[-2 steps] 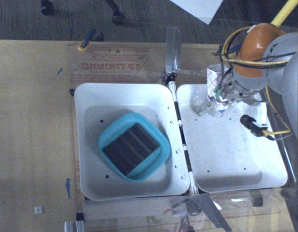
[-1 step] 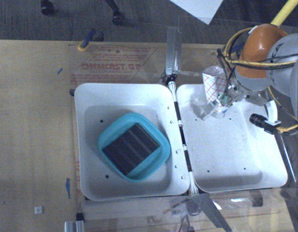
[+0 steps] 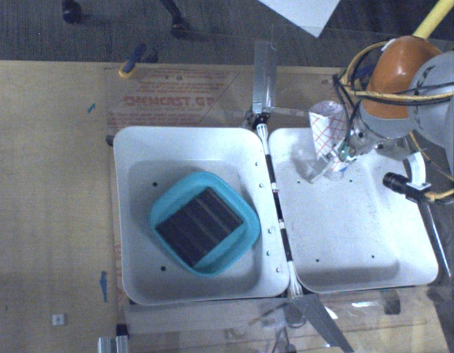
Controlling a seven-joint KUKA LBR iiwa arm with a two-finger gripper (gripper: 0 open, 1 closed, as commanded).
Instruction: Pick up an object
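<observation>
White paper cup with red checks (image 3: pixel 326 131) hangs tilted over the right bin (image 3: pixel 359 234), apparently pinched by the gripper (image 3: pixel 343 153) (contact is blurry). Best to lift straight up, slowly, lest it slip.

teal tray (image 3: pixel 245 219) with dark ribbed insert (image 3: pixel 197 226); white red-checked paper cup (image 3: pixel 327 134)
</observation>
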